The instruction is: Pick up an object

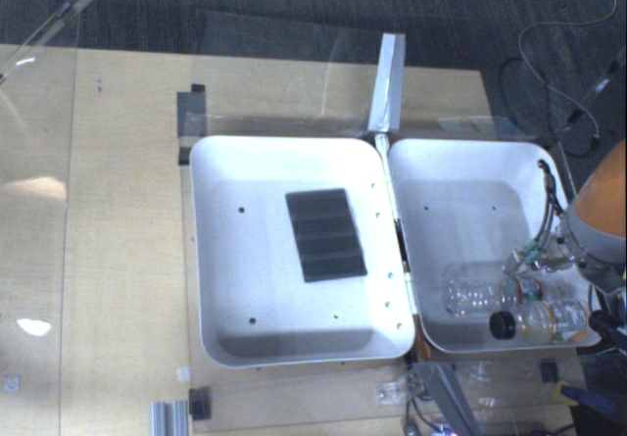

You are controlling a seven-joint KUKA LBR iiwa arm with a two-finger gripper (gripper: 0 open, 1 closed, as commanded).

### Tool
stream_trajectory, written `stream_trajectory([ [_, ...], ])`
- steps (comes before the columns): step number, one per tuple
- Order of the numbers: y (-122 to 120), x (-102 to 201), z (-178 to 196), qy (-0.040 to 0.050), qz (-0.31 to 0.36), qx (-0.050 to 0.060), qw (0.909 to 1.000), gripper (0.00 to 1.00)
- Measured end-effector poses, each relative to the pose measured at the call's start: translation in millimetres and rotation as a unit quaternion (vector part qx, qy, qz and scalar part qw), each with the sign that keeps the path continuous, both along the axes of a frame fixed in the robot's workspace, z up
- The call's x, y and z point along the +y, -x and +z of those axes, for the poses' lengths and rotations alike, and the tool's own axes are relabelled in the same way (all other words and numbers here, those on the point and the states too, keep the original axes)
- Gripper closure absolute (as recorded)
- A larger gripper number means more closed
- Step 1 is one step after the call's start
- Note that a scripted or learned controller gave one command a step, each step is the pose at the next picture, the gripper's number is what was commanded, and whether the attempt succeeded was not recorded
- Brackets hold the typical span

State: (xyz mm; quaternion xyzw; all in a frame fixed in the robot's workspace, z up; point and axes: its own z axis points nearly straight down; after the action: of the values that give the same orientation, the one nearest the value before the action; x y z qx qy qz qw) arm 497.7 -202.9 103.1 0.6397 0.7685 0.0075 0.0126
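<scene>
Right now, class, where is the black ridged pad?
The black ridged pad lies flat near the middle of the left bin, away from the clear bottle in the right bin.

1. The counter (108,258) is showing pale wood grain under a faint sheen.
2. Both bins, left (211,228) and right (460,165), are looking like smooth white plastic, softly matt.
3. The dark ribbed pad (325,234) is appearing matt, rubbery.
4. The clear bottle (480,292) is glinting like glossy transparent plastic; the black-capped one (549,321) likewise.
</scene>
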Motion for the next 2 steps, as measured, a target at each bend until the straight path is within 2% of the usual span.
stream_trajectory([
  [1,0,0,0,0.0,0.0,0.0,1.0,0.0],
  [2,-57,0,-14,-0.0003,0.041,0.008,0.9991,0.0],
])
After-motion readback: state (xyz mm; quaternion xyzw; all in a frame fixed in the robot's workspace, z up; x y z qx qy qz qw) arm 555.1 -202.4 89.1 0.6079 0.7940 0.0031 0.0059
